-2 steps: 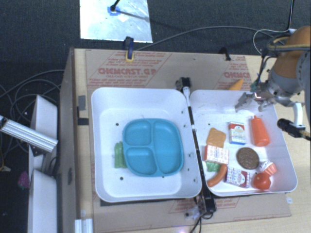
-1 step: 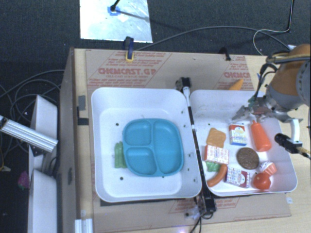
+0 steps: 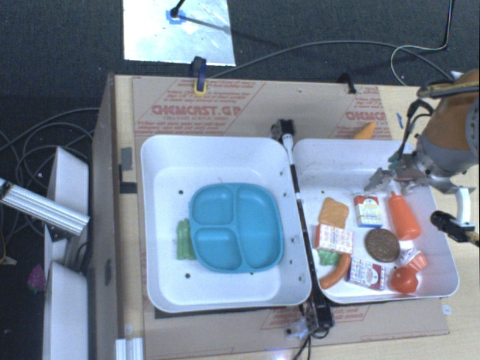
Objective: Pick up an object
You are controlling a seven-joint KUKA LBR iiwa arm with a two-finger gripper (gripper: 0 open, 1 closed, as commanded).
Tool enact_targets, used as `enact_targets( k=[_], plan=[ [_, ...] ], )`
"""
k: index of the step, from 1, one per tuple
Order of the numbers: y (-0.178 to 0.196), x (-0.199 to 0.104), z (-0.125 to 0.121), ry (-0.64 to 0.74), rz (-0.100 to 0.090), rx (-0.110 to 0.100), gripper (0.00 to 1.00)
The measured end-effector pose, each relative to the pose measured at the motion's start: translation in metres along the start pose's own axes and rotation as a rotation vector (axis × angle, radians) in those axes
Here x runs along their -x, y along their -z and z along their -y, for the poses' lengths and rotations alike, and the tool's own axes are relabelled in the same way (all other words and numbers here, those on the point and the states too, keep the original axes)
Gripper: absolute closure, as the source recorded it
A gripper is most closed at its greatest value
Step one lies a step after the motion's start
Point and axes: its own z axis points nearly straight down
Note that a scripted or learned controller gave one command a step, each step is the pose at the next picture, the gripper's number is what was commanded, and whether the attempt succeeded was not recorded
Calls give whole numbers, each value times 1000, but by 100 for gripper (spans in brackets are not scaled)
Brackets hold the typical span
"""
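We see two bins side by side on the worktop (image 3: pixel 225 100): the left bin (image 3: pixel 161 223) holds a divided plate (image 3: pixel 236 227) with a bean pod (image 3: pixel 184 240) at its left edge. The right bin (image 3: pixel 330 163) holds a cracker (image 3: pixel 334 213), two cartons (image 3: pixel 368 210), a round patty (image 3: pixel 382 244), a bottle (image 3: pixel 404 216), a tomato (image 3: pixel 404 280) and a sausage (image 3: pixel 335 271) near its front.

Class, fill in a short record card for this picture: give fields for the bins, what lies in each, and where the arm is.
left bin: blue divided plate, green item at the plate's left edge
right bin: orange bottle, brown round disc, sausage, cracker-like piece, small packets, red item
arm: reaches in from the right, above the right bin's far right corner
gripper: above the bin's bare far part, nothing seen in it
outside the bins: orange item on the board
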Motion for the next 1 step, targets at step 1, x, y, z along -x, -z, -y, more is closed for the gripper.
enact_targets(
  k=[1],
  plan=[
    [22,0,20,-1,0,-1,0]
  ],
)
